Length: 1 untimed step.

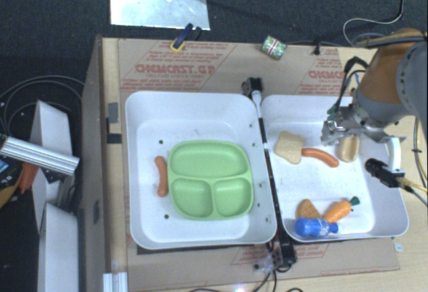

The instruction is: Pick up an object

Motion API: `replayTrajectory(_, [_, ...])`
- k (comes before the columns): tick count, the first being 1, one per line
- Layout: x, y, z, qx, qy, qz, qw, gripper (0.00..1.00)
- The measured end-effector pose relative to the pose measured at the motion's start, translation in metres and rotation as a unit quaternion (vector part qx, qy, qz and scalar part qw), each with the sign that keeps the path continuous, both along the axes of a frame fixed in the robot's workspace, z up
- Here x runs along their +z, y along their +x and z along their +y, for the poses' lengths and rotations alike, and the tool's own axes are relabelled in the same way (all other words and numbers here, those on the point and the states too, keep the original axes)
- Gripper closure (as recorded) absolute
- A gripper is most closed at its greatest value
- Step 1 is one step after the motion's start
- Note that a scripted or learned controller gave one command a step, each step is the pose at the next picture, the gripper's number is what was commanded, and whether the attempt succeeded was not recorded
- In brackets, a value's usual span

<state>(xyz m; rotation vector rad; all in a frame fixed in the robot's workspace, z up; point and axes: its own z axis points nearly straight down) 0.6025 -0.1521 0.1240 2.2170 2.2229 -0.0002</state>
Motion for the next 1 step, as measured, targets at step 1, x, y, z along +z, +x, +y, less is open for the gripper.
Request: replayTrajectory(1, [-0.0128,0.0001,-0.0013,0.000,0.0002,0.000,1.0000,1.00])
